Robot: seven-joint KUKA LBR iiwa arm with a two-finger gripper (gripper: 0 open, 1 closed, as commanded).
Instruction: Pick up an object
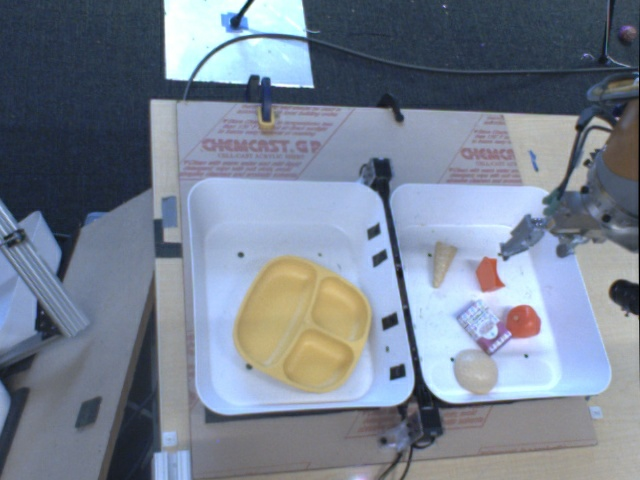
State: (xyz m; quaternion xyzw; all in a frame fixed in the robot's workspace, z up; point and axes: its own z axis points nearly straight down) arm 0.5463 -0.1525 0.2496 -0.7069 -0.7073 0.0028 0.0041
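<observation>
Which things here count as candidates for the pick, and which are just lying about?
For the job:
- gripper, above the right bin
- cone
- orange block
- red ball
- red-and-white packet
- cream ball

Lying about:
- yellow divided tray in the left bin
- printed board under both bins

Light: bright and even, coming from above.
Glare: the shiny metal sheet at the top glows white; the white bins look very bright, nearly washed out.
Shadows: soft and small, under the yellow tray and along the bin walls.
Dark parts: the floor around the bench stays dark.
Sharpness: a little soft and grainy; the arm at the right looks slightly blurred.
</observation>
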